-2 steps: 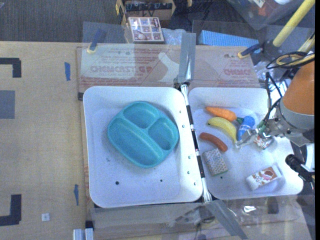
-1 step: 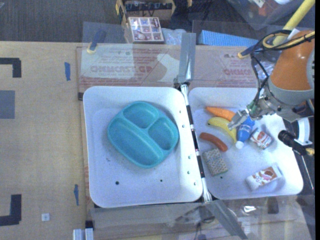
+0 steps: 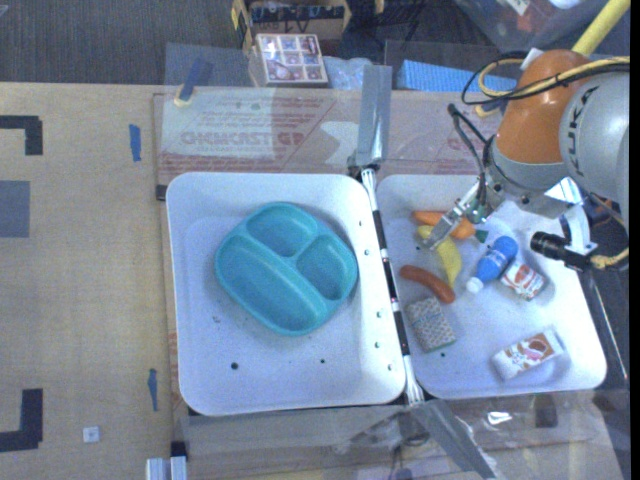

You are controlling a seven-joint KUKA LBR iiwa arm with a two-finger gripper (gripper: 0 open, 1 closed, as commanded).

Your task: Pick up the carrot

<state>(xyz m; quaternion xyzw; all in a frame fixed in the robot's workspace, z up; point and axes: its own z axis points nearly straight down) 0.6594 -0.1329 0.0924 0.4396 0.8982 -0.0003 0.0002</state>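
**Over the right bin, at the carrot**

From the fixed camera above the bench, my gripper (image 3: 447,225) hangs low over the upper part of the right bin (image 3: 578,368), its tip pointing toward the divider. How my jaws stand, apart or together, I cannot tell from up here. The carrot (image 3: 431,218) lies just beside my tip, its orange body poking out on either side of it, with the banana (image 3: 450,260) directly below. Further down lie a sausage (image 3: 427,283) and a grey sponge (image 3: 432,324). Right of the banana sits a blue bottle (image 3: 494,261), then a small red-and-white can (image 3: 524,281), and a carton (image 3: 528,354) near the lower corner. Beside this, the left bin (image 3: 200,368) holds a teal divided plate (image 3: 287,267).
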